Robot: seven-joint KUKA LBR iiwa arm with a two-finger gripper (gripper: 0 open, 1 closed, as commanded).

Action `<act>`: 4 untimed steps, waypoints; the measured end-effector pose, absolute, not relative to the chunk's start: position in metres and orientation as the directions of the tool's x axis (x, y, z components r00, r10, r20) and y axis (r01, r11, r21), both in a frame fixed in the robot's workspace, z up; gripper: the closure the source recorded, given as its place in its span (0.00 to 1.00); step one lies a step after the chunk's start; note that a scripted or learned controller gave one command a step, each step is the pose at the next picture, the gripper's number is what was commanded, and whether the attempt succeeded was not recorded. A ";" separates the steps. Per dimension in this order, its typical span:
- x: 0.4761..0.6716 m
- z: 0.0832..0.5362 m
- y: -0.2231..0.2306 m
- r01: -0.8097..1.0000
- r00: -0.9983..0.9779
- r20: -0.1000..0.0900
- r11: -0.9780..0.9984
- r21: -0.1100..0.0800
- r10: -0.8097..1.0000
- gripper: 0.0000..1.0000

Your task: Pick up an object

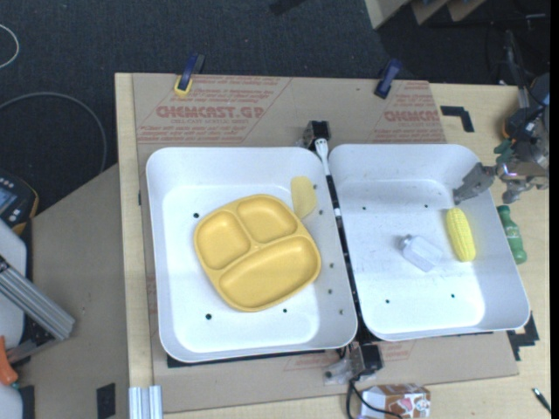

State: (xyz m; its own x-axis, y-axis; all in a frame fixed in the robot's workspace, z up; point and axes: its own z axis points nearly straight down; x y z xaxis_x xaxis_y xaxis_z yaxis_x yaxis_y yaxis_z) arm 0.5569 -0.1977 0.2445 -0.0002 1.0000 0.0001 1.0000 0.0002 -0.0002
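In the right bin (410,317), a yellow corn cob (460,234) lies lengthwise near the right wall. A small clear, whitish object (422,253) rests just left of it. My gripper (491,188) hovers over the bin's upper right corner, just above and right of the cob's top end. Its grey fingers (472,184) are spread open with nothing between them. The left bin (175,321) holds a yellow divided plate (257,250) and a small pale yellow piece (303,196) by the plate's upper right.
A green object (512,232) lies along the right bin's right rim, below the gripper. Clamps (185,75) (387,78) hold the cardboard at the back. A black bracket (318,133) sits between the bins at the top.
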 end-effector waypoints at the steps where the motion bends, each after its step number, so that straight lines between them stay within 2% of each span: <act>1: 0.526 0.447 -0.226 1.000 0.001 -0.010 -0.001 0.021 1.000 0.00; 2: 0.496 0.543 -0.166 1.000 -0.006 -0.004 0.006 0.016 1.000 0.00; 3: 0.479 0.536 -0.022 1.000 -0.017 0.003 0.017 -0.001 1.000 0.00; 4: 0.480 0.547 -0.031 1.000 -0.001 -0.001 0.001 0.003 1.000 1.00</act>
